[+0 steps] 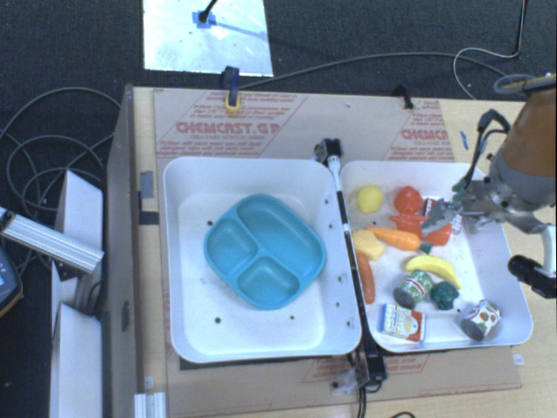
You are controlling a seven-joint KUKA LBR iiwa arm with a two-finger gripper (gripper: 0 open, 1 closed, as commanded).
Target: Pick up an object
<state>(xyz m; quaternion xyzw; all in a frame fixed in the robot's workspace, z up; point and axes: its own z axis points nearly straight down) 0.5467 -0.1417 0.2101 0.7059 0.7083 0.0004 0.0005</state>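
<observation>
Near the bottom of the frame, a small snack box [402, 323] and a tipped can [479, 319] lay at the low edge of the right bin [513, 273]. Above them sat a banana [433, 269], a little jar [416, 286], a bit of broccoli [444, 295], a long carrot [396, 237], a yellow lemon [370, 198] and a red tomato [406, 200]. No one toy was named for the job, so any of these could have been the pick.

The gripper [446, 213] hung at the right middle of the frame, over the red toys just beside the tomato. I could not tell how it stood or if it had anything in it — it was too small and dark to read.

The toys lay packed close, many touching. My guess is that a grab there could catch two at once, or push one aside so it rolled off. Round ones like the tomato and lemon looked easy to slip.

The left bin [196, 190] held a blue plate [264, 250] with three parts. Both bins sat on a brown board [261, 124] with red print. Dark carpet [61, 42] lay around it, with cables [39, 138] at the left and a shiny square sheet [207, 24] at the top.
</observation>
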